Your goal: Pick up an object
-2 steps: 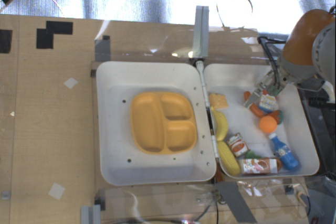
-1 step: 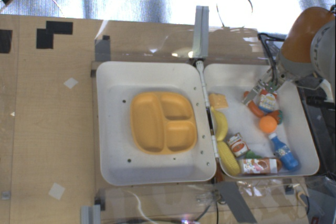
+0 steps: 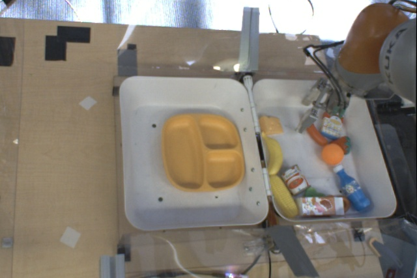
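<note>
In the right bin (image 3: 386, 195), just beyond the orange ball (image 3: 332, 154), the end effector (image 3: 317, 111) hovers with fingers spread over a small labelled packet (image 3: 331, 126), nothing gripped, so the pick remains undone.

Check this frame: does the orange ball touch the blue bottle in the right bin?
Touching. In the camera view the orange ball sits directly against the white cap end of the blue bottle, with no gap between them.
</note>
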`<action>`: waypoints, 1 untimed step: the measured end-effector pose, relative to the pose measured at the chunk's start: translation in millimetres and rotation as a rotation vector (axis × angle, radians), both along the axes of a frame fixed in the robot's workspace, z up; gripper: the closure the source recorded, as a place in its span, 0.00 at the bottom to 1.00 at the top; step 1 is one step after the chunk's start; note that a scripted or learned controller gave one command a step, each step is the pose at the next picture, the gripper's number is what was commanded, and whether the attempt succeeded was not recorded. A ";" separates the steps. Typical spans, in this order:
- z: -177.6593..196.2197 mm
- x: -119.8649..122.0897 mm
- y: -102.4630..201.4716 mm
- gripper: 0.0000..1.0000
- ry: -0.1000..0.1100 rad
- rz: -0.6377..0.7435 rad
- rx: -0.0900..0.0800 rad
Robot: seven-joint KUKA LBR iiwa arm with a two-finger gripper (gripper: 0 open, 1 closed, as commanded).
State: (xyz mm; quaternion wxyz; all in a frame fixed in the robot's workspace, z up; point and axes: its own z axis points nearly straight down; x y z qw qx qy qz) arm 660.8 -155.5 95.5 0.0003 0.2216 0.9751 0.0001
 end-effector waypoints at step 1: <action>26.7 -35.5 49.5 0.00 -0.010 -0.260 0.002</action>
